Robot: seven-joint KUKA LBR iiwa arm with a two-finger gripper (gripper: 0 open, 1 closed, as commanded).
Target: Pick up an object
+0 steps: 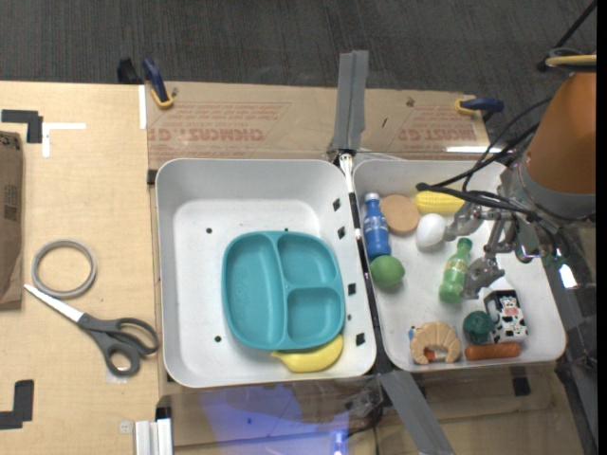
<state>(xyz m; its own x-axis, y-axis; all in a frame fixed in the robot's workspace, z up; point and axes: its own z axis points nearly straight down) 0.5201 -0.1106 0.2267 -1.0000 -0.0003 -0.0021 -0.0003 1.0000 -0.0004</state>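
Nothing looks lifted yet, so by my judgement the pick is yet to be made. On the pale wooden table (pixel 85 159) at the far left lie a glossy tape ring (pixel 64 266) and grey-handled scissors (pixel 95 327). The left bin (pixel 190 197), smooth white plastic, holds a matte teal divided plate (pixel 283 289) with a curved yellow banana (pixel 311 356) tucked under its near edge. The right bin (pixel 541 349) carries the candidates: a blue bottle (pixel 375 227), a round green ball (pixel 387 271), a tan disc (pixel 402 214), a white egg (pixel 431 230), ridged yellow corn (pixel 438 200), a green bottle (pixel 456 270), a croissant-like pastry (pixel 434 342) and a cow-patterned carton (pixel 507 315). The metal pincer (pixel 488 245) hangs just beside the green bottle; whether it is wide or narrow I cannot tell.
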